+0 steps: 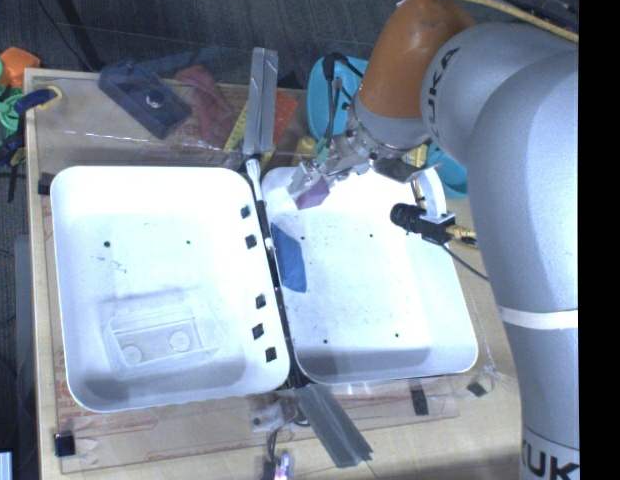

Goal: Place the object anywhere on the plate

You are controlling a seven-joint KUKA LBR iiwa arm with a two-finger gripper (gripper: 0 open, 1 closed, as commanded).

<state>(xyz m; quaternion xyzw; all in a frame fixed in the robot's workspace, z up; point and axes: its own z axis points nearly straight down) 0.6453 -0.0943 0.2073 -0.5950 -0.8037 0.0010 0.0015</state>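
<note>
At the far left corner of the right bin (445,343), you find the pincer (318,176), carried by the grey arm (520,168), which enters from the right and covers that bin's right rim. The orange band (410,53) sits directly above and to the right of the pincer.

The left bin (75,208) lies to the left of the pincer and below it in the view, wall to wall with the right bin. The clear plate (155,333) rests on the floor of the left bin, well apart from the pincer, toward the near left.

The blue object (288,258) lies flat in the right bin, just below the pincer in the view, close along the wall shared with the left bin.

A small purple piece (312,196) shows at the very tip of the pincer, over the right bin's far left corner. You cannot tell from this view whether the pincer is clamped on it, apart, or together.

A black cylinder (420,220) with a cable hangs just right of the pincer, over the right bin.
</note>
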